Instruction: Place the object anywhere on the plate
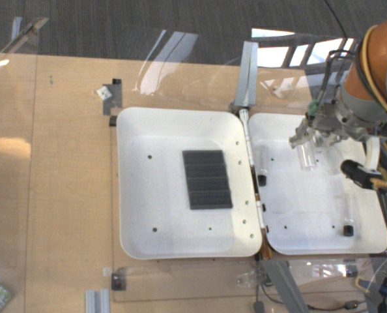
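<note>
A pale wooden bench [57, 175] carries two shallow white bins side by side, seen from above at a slant. The left bin [148, 233], the larger in view, holds a dark ribbed rectangular plate [207, 178] lying flat near its middle, slightly toward the shared edge. The right bin [298, 227] sits just beside it, their rims nearly touching along a narrow seam.

The grey arm with its orange band [384, 64] reaches in from the right, above the far corner of the right bin. Its gripper [309, 150] hangs over the upper part of that bin, pointing down at the white floor. A small clear, glassy object [307, 157] shows at the fingertips, but its transparency against the white bin makes it impossible to tell whether the fingers are clamped on it or merely standing over it, and whether they are parted or closed.

A small black item [348, 229] rests near the right bin's lower right corner, well apart from the gripper.
</note>
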Robot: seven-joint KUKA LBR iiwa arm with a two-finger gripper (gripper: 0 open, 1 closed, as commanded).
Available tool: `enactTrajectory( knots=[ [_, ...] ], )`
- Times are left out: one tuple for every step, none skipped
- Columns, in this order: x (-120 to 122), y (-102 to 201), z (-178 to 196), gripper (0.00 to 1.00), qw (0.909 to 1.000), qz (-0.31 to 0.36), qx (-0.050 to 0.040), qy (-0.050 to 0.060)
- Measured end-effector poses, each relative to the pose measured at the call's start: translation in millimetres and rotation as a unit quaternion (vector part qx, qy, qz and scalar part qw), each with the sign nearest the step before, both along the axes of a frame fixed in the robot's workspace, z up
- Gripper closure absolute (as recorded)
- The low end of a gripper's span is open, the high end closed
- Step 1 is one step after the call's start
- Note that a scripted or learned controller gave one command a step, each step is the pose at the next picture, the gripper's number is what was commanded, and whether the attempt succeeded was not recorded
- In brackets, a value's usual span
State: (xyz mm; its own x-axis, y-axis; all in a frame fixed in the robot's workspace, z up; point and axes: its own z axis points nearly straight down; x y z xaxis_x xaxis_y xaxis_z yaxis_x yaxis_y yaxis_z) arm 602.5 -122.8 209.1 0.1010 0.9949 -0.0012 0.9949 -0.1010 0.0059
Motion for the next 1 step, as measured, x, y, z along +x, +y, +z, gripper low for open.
enactTrajectory(
  knots=[
    [-109.2, 63.0, -25.2, 1.00, 0.9991, -0.042, 0.0015, 0.002]
  ],
)
